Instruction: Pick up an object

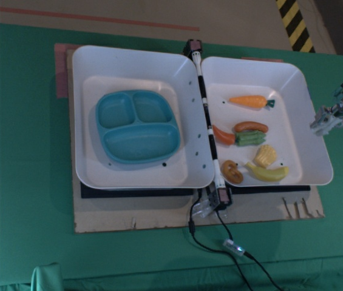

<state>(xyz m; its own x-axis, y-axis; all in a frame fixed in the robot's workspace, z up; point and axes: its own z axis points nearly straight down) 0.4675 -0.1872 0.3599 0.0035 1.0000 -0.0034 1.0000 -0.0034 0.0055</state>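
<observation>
Hovering just past the right white bin's (pixel 317 139) outer rim, the grey two-finger gripper (pixel 324 123) is carrying nothing; its spread cannot be told. Inside that bin are lying an orange plastic carrot (pixel 250 102), brown sausage (pixel 251 127), green bean pod (pixel 250 139), yellow banana (pixel 267 173) and pretzel (pixel 232 171). A teal divided plate (pixel 137 127) is sitting in the left bin (pixel 98 65).

A robotics lab or test cell is seen: a green-covered bench (pixel 31 162), two white bins (pixel 135 71) on cardboard (pixel 159 220), loose cables (pixel 232 247), and yellow-black hazard tape (pixel 292 14) marked across the bare floor.
</observation>
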